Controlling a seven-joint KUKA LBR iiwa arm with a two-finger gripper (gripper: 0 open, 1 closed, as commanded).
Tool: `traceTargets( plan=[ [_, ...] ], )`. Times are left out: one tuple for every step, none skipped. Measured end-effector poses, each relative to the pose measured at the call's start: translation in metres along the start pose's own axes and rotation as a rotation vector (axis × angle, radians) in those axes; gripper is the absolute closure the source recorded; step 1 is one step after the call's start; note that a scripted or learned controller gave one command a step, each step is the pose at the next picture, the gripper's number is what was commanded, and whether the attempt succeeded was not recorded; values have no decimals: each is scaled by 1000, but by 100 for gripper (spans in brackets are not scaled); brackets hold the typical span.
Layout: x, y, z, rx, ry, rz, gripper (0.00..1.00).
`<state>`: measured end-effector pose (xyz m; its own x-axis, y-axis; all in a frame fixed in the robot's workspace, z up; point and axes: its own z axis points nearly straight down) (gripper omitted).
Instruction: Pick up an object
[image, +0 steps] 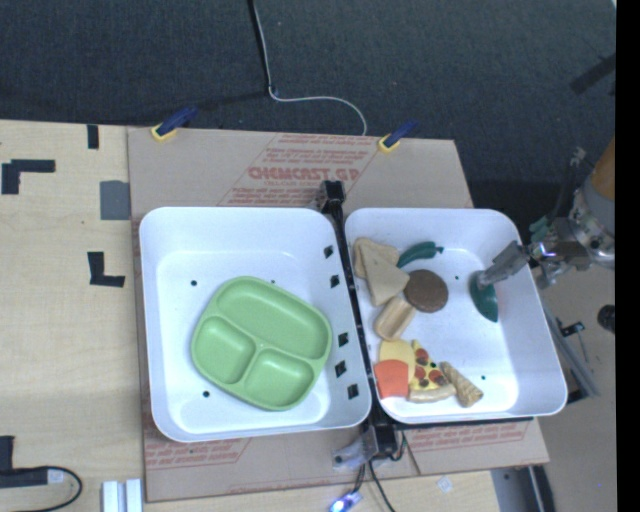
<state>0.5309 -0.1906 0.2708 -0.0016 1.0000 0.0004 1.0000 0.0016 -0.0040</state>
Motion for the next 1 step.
traceTargets(
  plan=[
    [47, -52, 175, 16, 6, 1, 0]
  ],
)
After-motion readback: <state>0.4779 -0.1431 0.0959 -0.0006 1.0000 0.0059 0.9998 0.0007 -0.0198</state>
